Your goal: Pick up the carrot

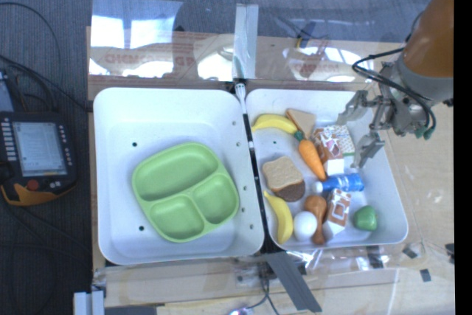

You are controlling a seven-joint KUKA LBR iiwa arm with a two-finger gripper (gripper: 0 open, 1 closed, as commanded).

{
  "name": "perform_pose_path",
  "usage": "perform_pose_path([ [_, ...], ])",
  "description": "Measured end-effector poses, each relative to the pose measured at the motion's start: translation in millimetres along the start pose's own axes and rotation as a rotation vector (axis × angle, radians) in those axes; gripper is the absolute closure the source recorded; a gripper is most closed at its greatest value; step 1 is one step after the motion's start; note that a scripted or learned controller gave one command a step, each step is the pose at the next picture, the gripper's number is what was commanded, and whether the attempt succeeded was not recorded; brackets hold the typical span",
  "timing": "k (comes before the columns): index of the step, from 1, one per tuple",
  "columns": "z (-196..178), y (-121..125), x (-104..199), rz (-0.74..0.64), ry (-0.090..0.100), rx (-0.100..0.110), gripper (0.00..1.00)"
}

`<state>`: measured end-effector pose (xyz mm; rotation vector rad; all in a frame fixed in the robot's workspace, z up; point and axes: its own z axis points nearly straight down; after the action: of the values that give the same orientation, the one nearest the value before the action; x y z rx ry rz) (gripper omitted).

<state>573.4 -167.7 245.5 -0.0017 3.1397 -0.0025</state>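
While the arm reaches in from the right, the tool (360, 127) hangs above the right edge of the right bin (394, 214), and its 2 fingers (366, 149) are spread wide apart. Nothing is between them; they hold no object. One finger points toward the upper part of the bin, and the other one comes down close to the right side of the small printed box (333, 140), but I cannot tell if it touches anything.

The carrot (311, 157) lies in the middle of the right bin, slanted, with its green end up and to the left and its orange tip down and to the right. It is left of the tool and apart from it. Just beside the carrot on the right is the printed box, and below that a blue and white bottle (345, 183) lies on its side. Above the carrot there is a slice of bread (301, 119) and a banana (273, 123). Left of the carrot tip sits a round piece of bread (284, 177), and under it a 2nd banana (279, 213), a white egg (304, 223), a brown drumstick (317, 214), a small carton (338, 208) and a green round thing (365, 217).

The left bin (118, 114) holds a green plate (184, 192) with 3 compartments. Both bins rest on the worktop (420, 181).
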Motion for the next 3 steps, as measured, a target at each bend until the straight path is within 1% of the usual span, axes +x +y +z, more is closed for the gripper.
perform_pose_path([
  [1, 123, 26, 22, -0.047, -0.019, 0.006, 0.00],
  [2, 152, 57, -17, -0.002, -0.013, 0.002, 0.00],
  [3, 142, 57, -20, -0.003, -0.024, 0.007, 1.00],
])
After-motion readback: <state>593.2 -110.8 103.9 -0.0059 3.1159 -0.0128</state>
